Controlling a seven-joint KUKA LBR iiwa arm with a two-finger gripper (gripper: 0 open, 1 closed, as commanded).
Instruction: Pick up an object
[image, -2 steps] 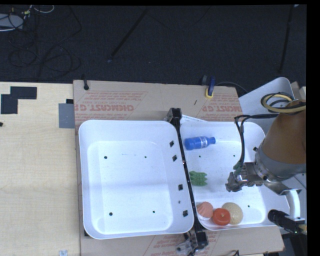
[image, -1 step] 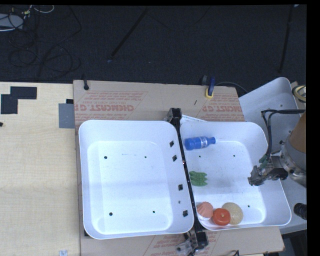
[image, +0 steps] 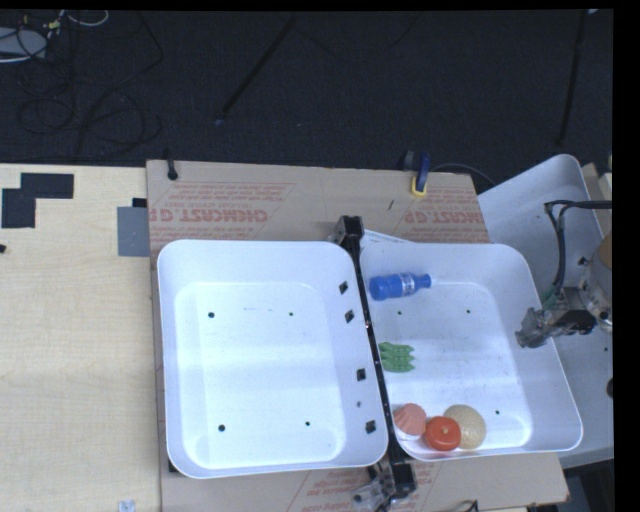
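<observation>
The right bin (image: 500, 262) holds several objects. A blue bottle (image: 399, 286) lies on its side near the far left corner. A small green object (image: 396, 357) lies by the left wall. In the near corner, a pink piece (image: 409, 418), a red round piece (image: 442, 433) and a beige round piece (image: 467, 424) sit close together. My gripper (image: 537, 330) hovers at the bin's right rim, small and dark, well to the right of all the objects. Nothing is visibly held in it.
The left bin (image: 260, 300) sits beside the right one, with a black divider strip (image: 365, 330) between them. Both rest on a cardboard sheet (image: 250, 205). A pale wooden bench top (image: 70, 340) lies to the left. Cables (image: 556, 250) hang near the arm at the right.
</observation>
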